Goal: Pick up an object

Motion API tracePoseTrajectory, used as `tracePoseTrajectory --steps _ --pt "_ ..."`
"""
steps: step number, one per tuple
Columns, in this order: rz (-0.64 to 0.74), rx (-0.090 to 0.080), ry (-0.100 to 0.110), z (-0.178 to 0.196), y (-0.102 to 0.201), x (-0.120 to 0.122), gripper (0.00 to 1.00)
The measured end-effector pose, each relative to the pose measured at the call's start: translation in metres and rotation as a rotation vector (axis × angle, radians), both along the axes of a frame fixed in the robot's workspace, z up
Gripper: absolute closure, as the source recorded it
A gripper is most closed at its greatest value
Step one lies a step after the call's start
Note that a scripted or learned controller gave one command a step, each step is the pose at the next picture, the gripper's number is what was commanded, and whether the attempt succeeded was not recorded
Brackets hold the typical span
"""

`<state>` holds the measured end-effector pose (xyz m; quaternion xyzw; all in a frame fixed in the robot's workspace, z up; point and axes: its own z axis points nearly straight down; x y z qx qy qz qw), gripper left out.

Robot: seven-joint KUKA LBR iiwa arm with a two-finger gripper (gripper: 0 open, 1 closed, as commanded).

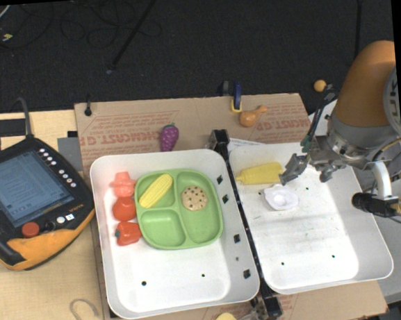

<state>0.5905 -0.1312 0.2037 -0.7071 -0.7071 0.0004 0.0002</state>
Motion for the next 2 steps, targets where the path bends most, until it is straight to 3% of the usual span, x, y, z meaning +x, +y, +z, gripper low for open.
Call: tracePoseTrajectory --steps 2 --pt "0.001 0.002 0.006 -0.112 -0.005 -0.001 0.0"
